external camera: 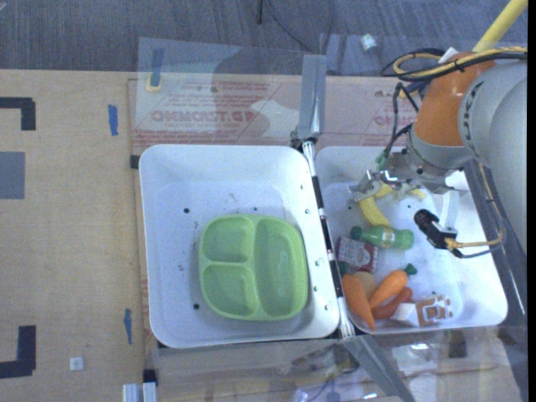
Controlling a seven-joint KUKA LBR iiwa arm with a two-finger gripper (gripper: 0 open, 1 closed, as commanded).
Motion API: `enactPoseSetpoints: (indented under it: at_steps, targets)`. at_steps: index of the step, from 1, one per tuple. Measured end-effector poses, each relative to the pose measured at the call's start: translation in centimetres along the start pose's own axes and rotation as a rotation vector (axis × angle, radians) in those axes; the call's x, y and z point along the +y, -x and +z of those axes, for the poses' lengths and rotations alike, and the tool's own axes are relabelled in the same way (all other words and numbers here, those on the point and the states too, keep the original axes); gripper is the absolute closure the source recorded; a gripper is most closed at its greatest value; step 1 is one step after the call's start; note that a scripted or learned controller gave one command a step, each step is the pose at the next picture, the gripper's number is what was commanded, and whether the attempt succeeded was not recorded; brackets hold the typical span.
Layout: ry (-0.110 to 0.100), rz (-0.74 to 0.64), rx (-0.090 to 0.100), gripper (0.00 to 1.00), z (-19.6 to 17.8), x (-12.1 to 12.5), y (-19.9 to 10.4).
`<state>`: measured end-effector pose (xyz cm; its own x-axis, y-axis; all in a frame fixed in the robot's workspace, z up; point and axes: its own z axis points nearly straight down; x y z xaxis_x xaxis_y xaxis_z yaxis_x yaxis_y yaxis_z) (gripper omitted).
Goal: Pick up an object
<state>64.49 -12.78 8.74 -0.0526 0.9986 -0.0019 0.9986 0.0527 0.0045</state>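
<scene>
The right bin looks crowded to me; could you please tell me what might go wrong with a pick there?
1. The gripper sits above the far end of the yellow banana, which lies right beside the green bottle; a grasp there may catch both or nudge one away.
2. The carrots lie piled together next to a red packet, so a grasp there may slip or drag a neighbour along.

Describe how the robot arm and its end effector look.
The thick, rounded grey robot arm carries a glossy orange band above the wrist. Thin black cables loop over that band, and a thick yellow cable runs off toward the top edge. The silvery metal end effector is too small for finer detail.
</scene>
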Motion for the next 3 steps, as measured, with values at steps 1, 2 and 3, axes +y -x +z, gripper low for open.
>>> enactPoseSetpoints:
  at_steps: [1, 2, 3]
  targets:
    - [0.004, -0.003, -0.006, 1.0, -1.2, 0.1, 0.0]
    - [-0.003, -0.029, 0.001, 1.0, -14.0, 1.1, -8.5]
    - [-0.008, 0.169, 0.002, 1.0, -9.7, -0.5, -11.1]
